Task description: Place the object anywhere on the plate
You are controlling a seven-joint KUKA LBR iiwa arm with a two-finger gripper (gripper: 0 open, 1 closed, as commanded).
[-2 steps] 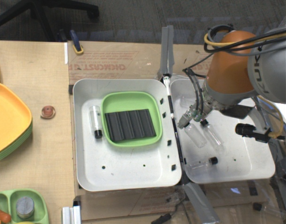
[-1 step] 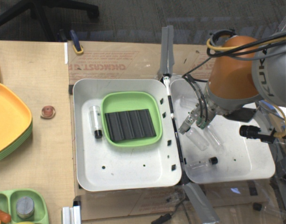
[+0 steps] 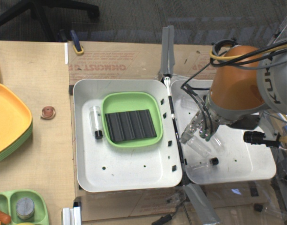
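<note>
A green square plate [image 3: 132, 102] sits in the left white bin [image 3: 124, 172] and carries a dark ribbed slab [image 3: 132, 125]. Left of the plate, on the bin floor, lies a clear tube with a black cap [image 3: 95, 122]. In the right bin [image 3: 246, 168] lies a clear bottle [image 3: 202, 150] with a small black cap [image 3: 213, 161] at its near end. My gripper [image 3: 196, 133] hangs over the left part of the right bin, just above and beside that bottle. Nothing can be made out in its grasp.
The arm's orange band [image 3: 235, 78] and cables hang over the right bin. A grey divider post [image 3: 167, 50] stands between the bins at the back. On the bench to the left are stacked yellow plates [image 3: 10, 121], a small red disc [image 3: 48, 112] and a green tray [image 3: 19, 207].
</note>
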